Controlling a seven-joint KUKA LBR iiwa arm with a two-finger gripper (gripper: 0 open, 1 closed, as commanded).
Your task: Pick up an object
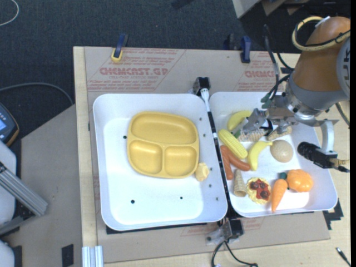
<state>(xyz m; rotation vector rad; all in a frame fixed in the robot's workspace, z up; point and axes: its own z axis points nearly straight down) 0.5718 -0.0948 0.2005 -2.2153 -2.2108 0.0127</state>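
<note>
gripper (pixel 257 125): low in right bin (pixel 322 202), among toy food; open or shut, cannot tell
banana (pixel 255 151): lying just beside, not lifted
progress: pick not done; grasp, lift left

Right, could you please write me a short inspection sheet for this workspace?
Surface: bench board bears left bin and right bin.
Job's things: toy foods in right bin, including corn cob, carrot, egg.
Clutter: yellow divided plate in left bin, small yellow piece beside it.
Grippers: gripper low over right bin's food pile.
Cables: cable at front edge.
Surroundings: dark carpet.
</note>
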